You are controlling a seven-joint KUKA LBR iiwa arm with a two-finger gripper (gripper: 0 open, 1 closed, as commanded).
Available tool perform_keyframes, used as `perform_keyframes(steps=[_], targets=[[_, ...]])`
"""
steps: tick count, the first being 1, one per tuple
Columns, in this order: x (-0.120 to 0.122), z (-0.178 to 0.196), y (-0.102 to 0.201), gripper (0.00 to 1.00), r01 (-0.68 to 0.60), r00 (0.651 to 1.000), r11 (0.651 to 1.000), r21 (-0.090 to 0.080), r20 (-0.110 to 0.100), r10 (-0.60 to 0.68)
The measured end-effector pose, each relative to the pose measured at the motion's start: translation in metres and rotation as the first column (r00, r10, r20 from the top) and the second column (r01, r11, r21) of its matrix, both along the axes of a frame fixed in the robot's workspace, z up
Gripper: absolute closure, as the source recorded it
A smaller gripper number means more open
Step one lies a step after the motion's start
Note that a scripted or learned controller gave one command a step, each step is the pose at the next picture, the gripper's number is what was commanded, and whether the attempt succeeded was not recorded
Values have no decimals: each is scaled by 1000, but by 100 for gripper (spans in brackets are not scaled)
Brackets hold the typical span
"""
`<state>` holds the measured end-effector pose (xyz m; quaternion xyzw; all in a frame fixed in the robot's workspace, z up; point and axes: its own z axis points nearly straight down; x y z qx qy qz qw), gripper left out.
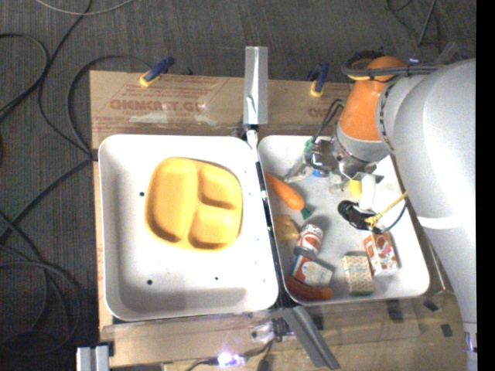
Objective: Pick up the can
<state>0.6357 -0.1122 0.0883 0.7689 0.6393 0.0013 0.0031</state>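
Observation:
The can (309,239) is small, red and white, and lies tilted in the middle of the right bin (414,280). My gripper (315,163) hangs over the far part of that bin, above and slightly right of the can, well apart from it. An orange carrot (285,192) lies between the gripper and the can. I see nothing held at the gripper.
The right bin also holds a tan lump (286,225), a red and white box (312,270), a sausage (309,291), a patterned packet (356,273) and a red carton (380,253). A yellow divided plate (195,203) sits in the left bin (124,284).

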Motion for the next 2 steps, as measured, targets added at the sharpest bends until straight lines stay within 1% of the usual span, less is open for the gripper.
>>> perform_keyframes(steps=[1, 2], targets=[[-152, 2, -19, 0, 79, 997, 997, 2, -5, -79], [-150, 11, -18, 100, 76, 997, 997, 4, -3, -76]])
